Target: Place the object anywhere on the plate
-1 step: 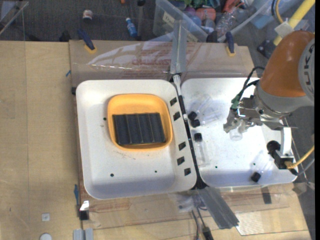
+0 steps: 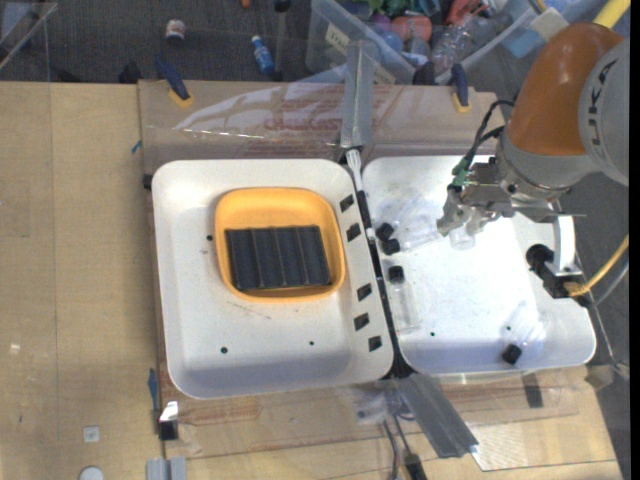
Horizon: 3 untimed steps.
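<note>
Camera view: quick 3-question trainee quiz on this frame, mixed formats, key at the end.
1. True or false: the dark ridged block already lies on the orange plate.
2. Which bin holds the plate? A) left bin B) right bin
3. Fill in: the gripper hangs over the ____ bin.

Key: 1 true; 2 A; 3 right.

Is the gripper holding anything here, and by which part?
Cannot be told: the gripper hangs over the right bin, its fingertips blurred. The black object lies on the plate.
</note>
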### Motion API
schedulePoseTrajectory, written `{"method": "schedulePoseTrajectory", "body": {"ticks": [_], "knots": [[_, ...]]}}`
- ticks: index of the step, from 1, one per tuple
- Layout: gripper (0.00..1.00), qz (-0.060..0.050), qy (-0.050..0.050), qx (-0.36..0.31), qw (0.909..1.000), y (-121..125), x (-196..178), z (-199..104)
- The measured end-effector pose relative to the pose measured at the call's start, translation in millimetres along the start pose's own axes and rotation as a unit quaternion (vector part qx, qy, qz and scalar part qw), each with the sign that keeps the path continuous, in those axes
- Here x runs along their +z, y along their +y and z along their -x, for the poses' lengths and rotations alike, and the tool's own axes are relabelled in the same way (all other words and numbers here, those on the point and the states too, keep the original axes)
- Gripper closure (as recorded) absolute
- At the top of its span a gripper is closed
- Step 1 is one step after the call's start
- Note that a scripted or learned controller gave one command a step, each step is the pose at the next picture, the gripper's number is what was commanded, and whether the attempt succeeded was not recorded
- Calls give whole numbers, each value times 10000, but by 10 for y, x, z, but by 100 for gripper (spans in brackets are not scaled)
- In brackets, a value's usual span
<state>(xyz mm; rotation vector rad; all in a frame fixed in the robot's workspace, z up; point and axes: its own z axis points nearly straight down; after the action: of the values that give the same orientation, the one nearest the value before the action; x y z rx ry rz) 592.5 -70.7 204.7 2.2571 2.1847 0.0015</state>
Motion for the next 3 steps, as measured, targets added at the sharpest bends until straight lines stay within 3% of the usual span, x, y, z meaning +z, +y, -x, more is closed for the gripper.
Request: {"method": "schedulePoseTrajectory", "body": {"ticks": [1, 2, 3], "knots": [[100, 15, -10, -986, 9951, 387, 47, -26], [100, 17, -11, -1297, 9915, 744, 116, -152], [100, 5, -4, -1674, 9859, 730, 95, -544]]}}
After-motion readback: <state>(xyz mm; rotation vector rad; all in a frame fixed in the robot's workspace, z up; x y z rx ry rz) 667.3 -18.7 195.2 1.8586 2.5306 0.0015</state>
